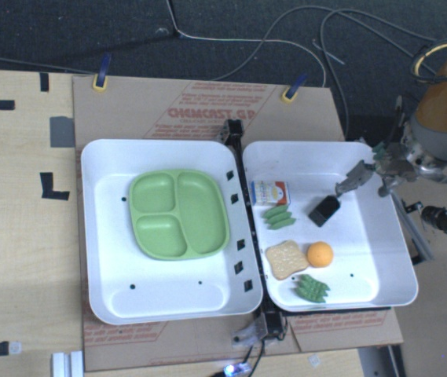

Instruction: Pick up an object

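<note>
The right bin [380, 285] holds several small items. A red, white and blue packet [270, 192] lies near its left wall, with a green pod [280, 218] just below it. Toward the front are a slice of bread [286, 258], an orange [320, 254] and a second green pod cluster [312, 288]. A small black block [324, 210] sits mid-bin. My gripper [350, 182] reaches in from the right over the bin's upper right part, its tip just up and right of the black block. I cannot tell whether it touches the block.
The left bin [101, 242] holds a green divided plate [180, 214]. A black clip strip [239, 210] runs along the seam between the bins. Cables trail over the dark surface behind the bench.
</note>
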